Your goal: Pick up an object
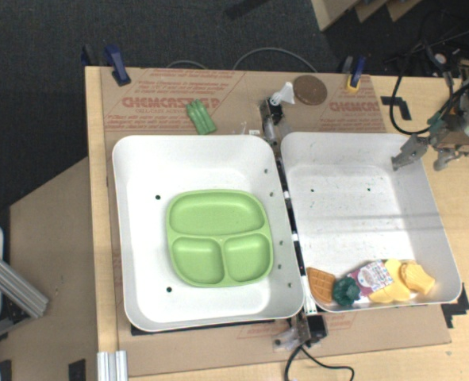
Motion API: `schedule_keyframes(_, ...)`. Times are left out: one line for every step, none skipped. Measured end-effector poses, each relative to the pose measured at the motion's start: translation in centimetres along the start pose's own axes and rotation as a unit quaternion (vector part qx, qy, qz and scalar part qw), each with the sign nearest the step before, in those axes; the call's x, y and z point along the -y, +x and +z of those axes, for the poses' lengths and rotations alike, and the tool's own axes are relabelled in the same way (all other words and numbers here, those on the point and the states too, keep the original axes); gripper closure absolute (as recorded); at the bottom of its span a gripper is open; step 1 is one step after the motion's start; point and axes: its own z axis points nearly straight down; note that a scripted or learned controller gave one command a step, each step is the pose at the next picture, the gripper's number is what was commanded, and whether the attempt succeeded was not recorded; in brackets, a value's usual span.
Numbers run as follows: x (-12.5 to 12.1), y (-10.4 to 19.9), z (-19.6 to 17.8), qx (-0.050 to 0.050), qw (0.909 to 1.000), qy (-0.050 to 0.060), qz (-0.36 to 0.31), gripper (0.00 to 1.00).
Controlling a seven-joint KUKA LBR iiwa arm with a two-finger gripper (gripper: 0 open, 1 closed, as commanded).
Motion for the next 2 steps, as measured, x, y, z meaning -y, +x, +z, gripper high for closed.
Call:
schedule_keyframes(-0.3,0.7,13.0,-0.005,1.0000,0.006,-0.002,0.00)
schedule_keyframes(-6.7,0.3,9.5,0.000,1.0000,-0.003,-0.002,0.00)
